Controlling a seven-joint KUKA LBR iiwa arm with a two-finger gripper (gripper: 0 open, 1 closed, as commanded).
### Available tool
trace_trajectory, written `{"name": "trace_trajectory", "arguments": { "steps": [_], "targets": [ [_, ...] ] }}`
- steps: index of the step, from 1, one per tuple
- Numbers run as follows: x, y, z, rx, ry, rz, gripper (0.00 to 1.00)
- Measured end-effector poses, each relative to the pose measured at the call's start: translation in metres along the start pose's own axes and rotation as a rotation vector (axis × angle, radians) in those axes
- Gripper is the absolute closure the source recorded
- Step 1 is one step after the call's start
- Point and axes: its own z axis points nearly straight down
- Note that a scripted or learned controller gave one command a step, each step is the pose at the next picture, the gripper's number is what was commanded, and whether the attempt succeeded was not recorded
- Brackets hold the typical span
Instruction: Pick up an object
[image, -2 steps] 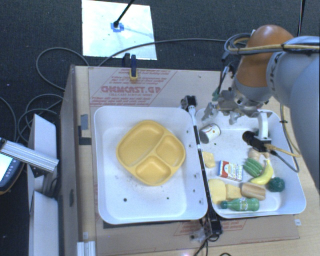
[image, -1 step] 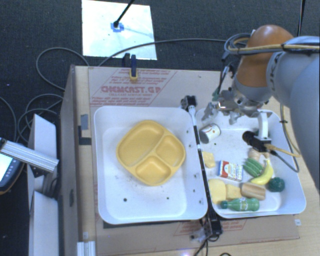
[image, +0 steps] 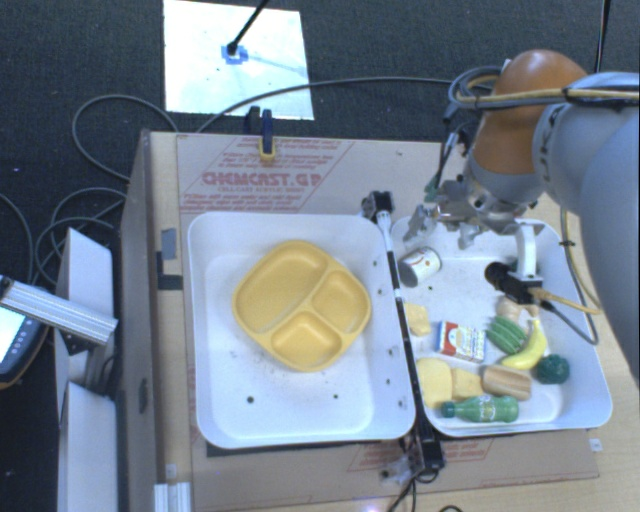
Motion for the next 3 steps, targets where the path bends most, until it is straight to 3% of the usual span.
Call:
{"name": "trace_trajectory", "arguments": {
  "steps": [3],
  "targets": [
    [0.0,0.0,0.0,0.0,0.0,0.0,0.0]
  ]
}}
